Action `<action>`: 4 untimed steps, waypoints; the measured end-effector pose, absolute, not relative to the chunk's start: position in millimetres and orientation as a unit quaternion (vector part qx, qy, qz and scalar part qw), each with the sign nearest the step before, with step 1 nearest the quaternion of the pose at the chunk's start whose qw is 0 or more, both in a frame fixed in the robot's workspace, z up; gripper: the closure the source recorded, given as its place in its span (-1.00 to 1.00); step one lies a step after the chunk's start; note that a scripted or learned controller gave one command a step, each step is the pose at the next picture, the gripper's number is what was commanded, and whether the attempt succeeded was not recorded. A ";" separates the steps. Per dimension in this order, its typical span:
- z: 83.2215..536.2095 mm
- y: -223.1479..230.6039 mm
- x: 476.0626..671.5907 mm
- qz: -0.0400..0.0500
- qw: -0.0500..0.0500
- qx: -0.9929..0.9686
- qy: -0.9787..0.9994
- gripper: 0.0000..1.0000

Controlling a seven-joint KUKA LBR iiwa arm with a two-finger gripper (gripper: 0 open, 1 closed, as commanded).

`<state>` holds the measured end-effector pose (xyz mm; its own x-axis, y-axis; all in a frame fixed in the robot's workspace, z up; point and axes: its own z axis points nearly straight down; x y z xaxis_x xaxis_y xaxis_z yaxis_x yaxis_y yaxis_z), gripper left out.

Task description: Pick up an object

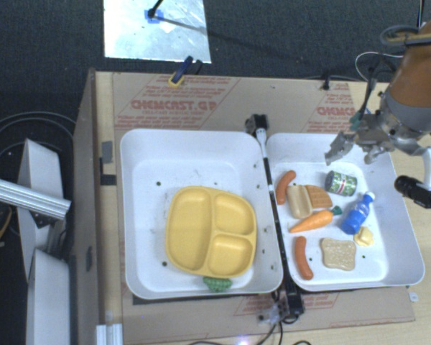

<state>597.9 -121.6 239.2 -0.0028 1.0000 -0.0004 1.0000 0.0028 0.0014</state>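
Note:
The right bin point(409, 254) holds several toy foods. Among them are a green can point(341, 183), a blue bottle point(357, 214), a carrot point(312, 221), a bread slice point(337, 254), a bun point(299, 200), two sausages point(286, 185) point(302, 257) and a small yellow piece point(364, 236). My gripper point(355, 151) hangs over the bin's far side, just beyond the green can. Its fingers are spread open with nothing between them.
The left bin point(140, 192) carries a yellow divided plate point(210, 231), and a green item point(217, 284) peeks out under its near edge. A divider ridge point(269, 192) separates the bins. Cardboard lies beneath them, and cables and metal parts sit at far left.

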 end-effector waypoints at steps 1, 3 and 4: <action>157.9 -128.5 560.5 0.000 0.000 0.707 0.708 -1.00; 89.2 -112.9 580.9 0.005 0.005 0.706 0.708 -1.00; 89.5 -116.2 565.6 0.005 0.006 0.707 0.707 -1.00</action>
